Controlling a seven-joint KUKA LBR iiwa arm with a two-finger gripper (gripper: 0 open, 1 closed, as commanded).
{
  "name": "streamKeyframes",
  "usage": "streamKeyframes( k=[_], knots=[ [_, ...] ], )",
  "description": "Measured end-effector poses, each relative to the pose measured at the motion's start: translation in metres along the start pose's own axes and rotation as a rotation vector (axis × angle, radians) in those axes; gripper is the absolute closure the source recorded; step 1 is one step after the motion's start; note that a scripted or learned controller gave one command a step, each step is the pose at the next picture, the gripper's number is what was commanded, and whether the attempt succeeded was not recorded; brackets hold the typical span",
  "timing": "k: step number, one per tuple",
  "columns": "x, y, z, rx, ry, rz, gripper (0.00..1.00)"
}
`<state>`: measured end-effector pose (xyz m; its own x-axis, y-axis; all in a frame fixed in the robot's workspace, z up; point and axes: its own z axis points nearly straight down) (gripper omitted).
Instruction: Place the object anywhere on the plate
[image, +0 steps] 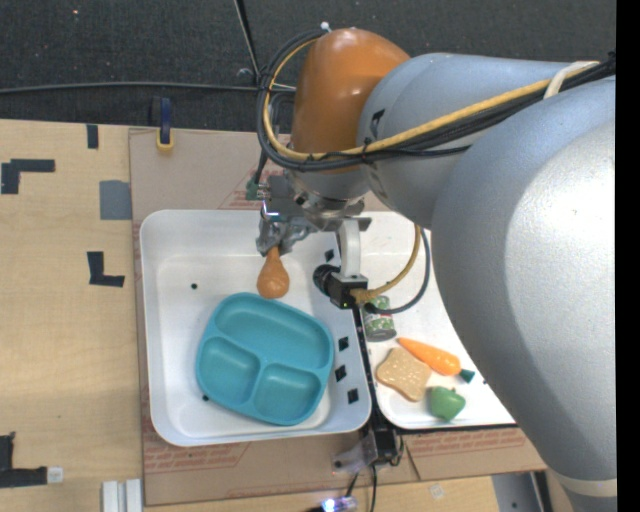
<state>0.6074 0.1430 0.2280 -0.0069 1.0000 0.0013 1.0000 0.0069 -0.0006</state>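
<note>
We see the grey arm (520, 200) filling the right of the camera view, its orange band (335, 90) sitting directly above the gripper (273, 240). The gripper hangs over the far part of the left bin (165, 300), and its two fingers are closed on the narrow top of a tan, pear-shaped object (272, 277). The object hangs straight below the fingertips, its rounded bottom close to the far edge of the plate; we cannot tell whether it touches the bin floor.

Below the gripper, toward the near side of the bench, lies the blue plate (264, 358), a rounded tray with three compartments. It sits tilted on the floor of the left bin, and its far rim lies just under the held object.

To the right of the gripper and nearer to us is the right bin (440, 415), largely covered by the arm. In its near part we see a slice of toast (403, 375), an orange carrot (430, 355) lying just beyond it and touching its edge, and a green vegetable (446, 402) beside the toast on the near right. A small dark jar (379, 324) stands closer to the gripper than these, near the wall between the two bins.
</note>
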Motion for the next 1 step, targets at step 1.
streamKeyframes(
  k=[1],
  knots=[
    [0.0644, -0.0077, 0.0050, 0.002, 0.000, -0.001, 1.00]
  ],
)
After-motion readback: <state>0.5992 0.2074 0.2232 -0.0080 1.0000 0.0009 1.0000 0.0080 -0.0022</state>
